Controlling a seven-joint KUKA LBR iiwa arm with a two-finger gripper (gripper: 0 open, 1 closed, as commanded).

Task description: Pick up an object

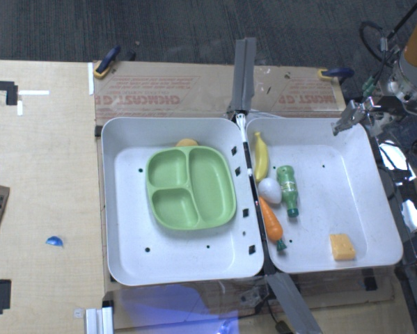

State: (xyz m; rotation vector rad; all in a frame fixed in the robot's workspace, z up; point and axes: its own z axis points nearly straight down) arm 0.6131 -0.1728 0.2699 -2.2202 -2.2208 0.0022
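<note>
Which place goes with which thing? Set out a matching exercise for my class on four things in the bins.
Things:
1. green divided plate
2. banana
3. yellow sponge
4. carrot

Places:
A. near corner of the right bin, apart from the rest
B. along the right bin's left wall, at the far end of the row
C. middle of the left bin
D. along the right bin's left wall, at the near end of the row

Pairs: 1-C, 2-B, 3-A, 4-D
</note>
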